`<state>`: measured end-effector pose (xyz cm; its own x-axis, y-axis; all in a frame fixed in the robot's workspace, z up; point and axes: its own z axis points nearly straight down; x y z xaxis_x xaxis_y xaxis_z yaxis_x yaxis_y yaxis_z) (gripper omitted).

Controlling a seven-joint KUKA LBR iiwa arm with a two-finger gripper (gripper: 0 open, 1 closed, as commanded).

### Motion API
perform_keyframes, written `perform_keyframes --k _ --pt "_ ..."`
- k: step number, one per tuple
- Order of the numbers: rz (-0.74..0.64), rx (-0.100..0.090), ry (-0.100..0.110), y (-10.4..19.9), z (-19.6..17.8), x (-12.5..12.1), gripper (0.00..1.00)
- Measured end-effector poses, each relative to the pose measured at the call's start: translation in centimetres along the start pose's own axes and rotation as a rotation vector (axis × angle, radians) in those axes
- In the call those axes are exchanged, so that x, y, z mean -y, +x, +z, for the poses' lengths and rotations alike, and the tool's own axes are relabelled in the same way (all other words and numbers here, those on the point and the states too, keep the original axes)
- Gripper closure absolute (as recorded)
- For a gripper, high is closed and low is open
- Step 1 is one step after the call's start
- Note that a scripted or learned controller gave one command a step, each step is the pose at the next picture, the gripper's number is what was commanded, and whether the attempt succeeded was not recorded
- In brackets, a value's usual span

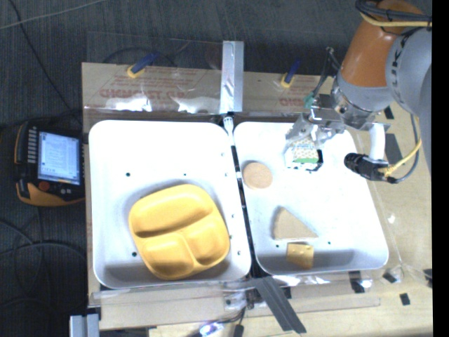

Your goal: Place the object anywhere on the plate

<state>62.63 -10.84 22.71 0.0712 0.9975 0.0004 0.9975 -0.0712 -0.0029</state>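
Plate [179, 230], yellow and divided into compartments, lying in the left bin [112, 146], nothing resting on it. Right bin [351, 209] carrying the loose pieces: a round tan disc [257, 175] near the divider, a tan wedge [292, 225] lower down, a small brownish block [300, 254] against the near wall. Pincer [306, 142] poised over the upper part of the right bin, a small white-and-green packet [304, 154] directly beneath its tip. Cannot tell whether apart, together or clamped on that packet: the tips merge with it from this slanted angle. Packet apparently the chosen object, judging by the arm's position above it, well apart from the plate and across the divider. Task barely begun, by the look of things: at best a grasp under way, no sign of a lift. Left to do: secure the object, raise it clear of the bin wall, carry it leftward over the divider, release it anywhere on the yellow surface. Risk of a slipped or missed grip, given a thin, light packet.
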Motion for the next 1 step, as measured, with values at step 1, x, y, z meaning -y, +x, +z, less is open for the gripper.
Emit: perform_keyframes --k 1 --pt "-0.139 0.000 0.002 5.75 4.52 6.34 1.00"
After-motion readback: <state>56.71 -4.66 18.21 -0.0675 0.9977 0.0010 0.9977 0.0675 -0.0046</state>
